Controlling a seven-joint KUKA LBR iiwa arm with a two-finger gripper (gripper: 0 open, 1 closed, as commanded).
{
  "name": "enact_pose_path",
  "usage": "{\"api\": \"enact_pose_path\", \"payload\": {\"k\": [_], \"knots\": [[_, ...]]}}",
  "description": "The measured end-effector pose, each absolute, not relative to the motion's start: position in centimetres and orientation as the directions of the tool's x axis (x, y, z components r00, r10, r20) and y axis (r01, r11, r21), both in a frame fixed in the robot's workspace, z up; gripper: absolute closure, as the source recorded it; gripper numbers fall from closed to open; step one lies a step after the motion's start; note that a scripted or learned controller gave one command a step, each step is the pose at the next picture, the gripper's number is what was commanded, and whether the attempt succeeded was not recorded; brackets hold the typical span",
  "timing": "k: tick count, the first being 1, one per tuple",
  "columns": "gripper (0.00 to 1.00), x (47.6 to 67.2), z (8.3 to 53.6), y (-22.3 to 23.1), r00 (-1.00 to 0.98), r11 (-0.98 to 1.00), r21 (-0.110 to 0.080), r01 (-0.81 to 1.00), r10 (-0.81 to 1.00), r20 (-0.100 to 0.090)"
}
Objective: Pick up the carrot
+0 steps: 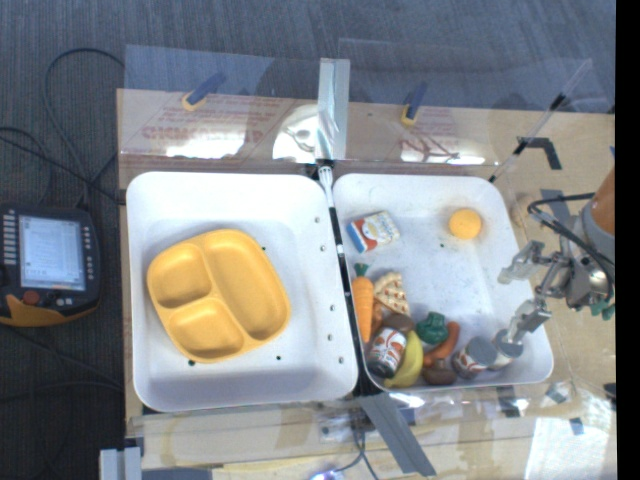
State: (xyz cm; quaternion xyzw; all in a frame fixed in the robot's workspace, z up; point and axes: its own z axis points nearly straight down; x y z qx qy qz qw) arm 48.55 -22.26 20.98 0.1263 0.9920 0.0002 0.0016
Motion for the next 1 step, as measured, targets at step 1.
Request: {"api": "enact_pose_path", "payload": {"k": [1], "knots": [[0.00,54.75,19.60,-22.18,-0.985,0.985,0.001,0.170,0.170,-0.002]]}}
